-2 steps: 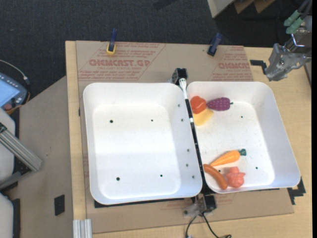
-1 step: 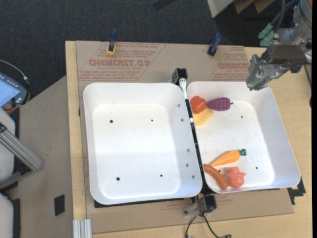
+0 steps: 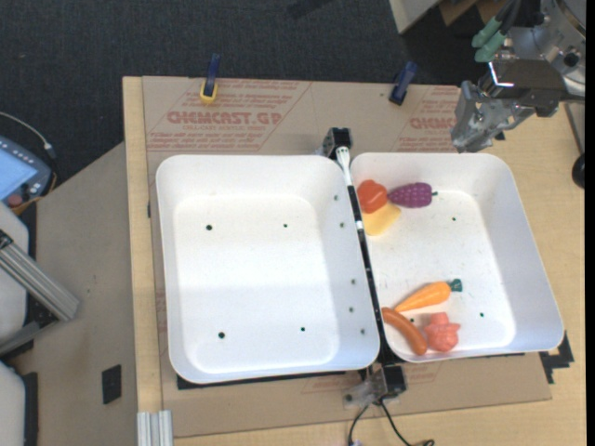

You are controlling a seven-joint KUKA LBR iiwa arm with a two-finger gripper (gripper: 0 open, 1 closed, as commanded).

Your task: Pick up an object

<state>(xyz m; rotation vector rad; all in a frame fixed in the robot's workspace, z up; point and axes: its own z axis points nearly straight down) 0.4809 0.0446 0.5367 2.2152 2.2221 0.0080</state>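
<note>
Above right bin's [image 3: 521, 193] far rim: end effector [image 3: 474, 136], grip state indeterminate, nothing visibly held. Carrot [image 3: 426, 296], grapes [image 3: 411, 194], other toys lie in bin. Pick not yet done.

- You have two shallow white plastic bins [image 3: 186, 184] side by side.
- Right of the black centre clip [image 3: 337, 141], count six plastic toy foods [image 3: 411, 194].
- Left of it, two clamps [image 3: 210, 80] grip the board edge.
</note>
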